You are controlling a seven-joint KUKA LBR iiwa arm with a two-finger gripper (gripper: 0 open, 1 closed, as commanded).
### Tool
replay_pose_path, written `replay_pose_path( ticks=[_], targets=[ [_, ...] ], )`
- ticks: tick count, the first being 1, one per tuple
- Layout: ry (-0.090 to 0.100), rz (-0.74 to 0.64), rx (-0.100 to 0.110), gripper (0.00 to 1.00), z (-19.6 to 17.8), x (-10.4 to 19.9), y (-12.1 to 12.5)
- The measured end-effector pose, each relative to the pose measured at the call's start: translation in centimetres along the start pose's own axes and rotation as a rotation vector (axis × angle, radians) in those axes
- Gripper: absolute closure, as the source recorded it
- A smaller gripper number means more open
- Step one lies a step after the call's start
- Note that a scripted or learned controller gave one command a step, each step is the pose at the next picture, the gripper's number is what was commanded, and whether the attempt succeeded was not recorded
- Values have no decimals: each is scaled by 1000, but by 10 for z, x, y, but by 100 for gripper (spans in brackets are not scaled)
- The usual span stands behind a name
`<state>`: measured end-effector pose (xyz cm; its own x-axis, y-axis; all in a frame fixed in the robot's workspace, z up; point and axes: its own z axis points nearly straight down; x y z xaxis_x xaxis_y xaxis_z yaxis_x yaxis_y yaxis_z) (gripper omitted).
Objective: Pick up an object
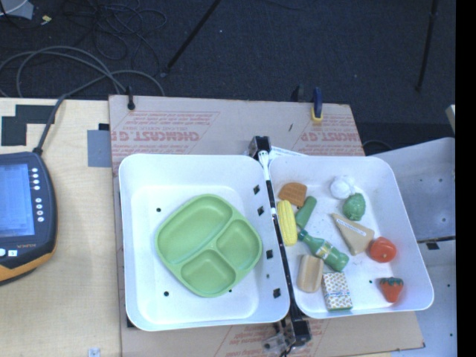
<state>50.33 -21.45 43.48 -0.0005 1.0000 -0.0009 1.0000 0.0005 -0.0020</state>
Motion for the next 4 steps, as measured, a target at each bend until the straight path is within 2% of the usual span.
replay_pose_path(
  ticks=[1, 2, 4],
  targets=[
    [4, 0, 7, 100, 74, 2, -29],
    [4, -1, 5, 100, 123, 3, -17],
    [2, 2, 2, 100, 127, 2, -15]
  ],
)
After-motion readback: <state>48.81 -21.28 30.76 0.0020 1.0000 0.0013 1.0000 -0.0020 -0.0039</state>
